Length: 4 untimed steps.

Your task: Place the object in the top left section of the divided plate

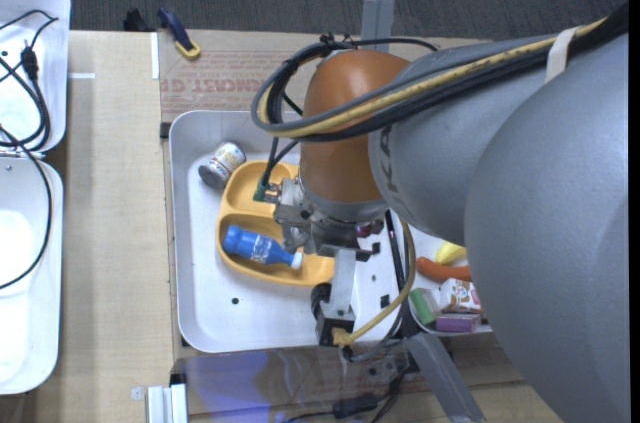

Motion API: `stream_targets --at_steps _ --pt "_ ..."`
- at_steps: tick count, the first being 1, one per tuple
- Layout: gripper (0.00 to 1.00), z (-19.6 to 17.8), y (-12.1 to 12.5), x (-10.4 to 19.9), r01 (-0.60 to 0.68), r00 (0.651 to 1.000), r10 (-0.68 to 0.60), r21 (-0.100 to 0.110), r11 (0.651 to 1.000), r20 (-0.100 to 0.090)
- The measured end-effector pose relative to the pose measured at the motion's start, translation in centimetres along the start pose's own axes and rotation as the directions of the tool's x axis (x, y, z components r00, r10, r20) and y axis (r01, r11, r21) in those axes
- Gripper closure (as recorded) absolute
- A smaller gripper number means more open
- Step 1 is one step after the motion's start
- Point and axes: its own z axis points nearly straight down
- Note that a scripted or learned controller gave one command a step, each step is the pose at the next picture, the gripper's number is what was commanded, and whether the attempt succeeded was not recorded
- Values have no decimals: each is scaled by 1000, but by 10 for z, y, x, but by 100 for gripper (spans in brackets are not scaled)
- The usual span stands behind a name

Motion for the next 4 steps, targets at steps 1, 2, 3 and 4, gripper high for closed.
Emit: stream_targets --at_steps 1,2,3,4 --pt "100 2 1 -11 219 976 -219 -8 976 -6" --pt "100 50 13 -72 317 948 -317 -8 948 -6" --pt "100 80 14 -77 402 916 -402 -9 916 -5" --pt "0 80 14 -77 402 916 -402 -10 916 -5"
